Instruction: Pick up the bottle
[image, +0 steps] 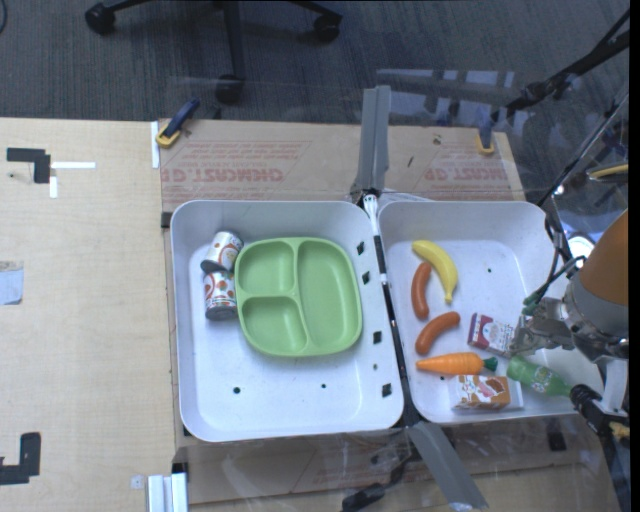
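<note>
The bottle (535, 376) is green with a white cap and lies on its side near the front right of the right bin (470, 225), cap pointing left toward the carrot (450, 364). My gripper (527, 338) hangs just above and behind the bottle's middle, beside a small red and white packet (490, 332). The grey arm with its orange band (610, 265) comes in from the right edge. Nothing shows in the gripper's grasp.
The right bin also holds a banana (438, 265), two sausages (421, 290) (437, 331) and an orange packet (483, 393) touching the bottle. The left bin (200, 400) holds a green divided plate (300, 296) and two cans (221, 275).
</note>
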